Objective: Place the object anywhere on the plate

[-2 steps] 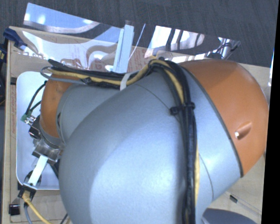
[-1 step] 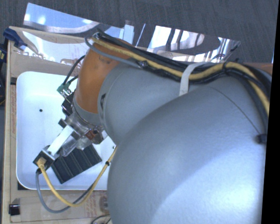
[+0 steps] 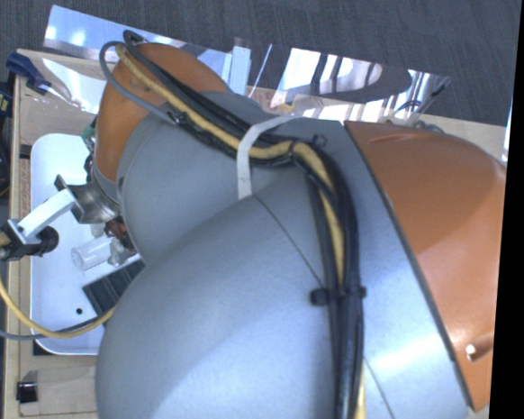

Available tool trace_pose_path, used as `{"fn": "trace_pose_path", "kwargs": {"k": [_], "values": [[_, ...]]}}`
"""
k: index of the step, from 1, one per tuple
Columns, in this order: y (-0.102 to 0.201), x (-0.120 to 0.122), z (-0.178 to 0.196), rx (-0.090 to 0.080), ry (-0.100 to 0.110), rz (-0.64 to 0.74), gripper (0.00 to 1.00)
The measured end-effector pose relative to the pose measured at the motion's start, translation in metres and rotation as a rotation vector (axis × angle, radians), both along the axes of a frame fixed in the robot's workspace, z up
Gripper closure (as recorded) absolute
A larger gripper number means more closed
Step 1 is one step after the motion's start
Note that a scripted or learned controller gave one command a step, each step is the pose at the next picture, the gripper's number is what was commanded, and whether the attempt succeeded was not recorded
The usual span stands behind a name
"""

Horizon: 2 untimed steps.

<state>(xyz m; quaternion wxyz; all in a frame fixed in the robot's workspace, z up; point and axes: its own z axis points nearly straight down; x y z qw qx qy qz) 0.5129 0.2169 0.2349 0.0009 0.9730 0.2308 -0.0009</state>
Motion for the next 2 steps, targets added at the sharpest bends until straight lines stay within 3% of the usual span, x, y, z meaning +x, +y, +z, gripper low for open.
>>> {"fn": "trace_pose_path", "kwargs": {"k": [1,2], "values": [[-0.016,0.042,0.027,0.001,-0.002,-0.26,1.0],[0.001,-0.038,-0.009,-0.001,0.002,-0.258,1.0]]}}
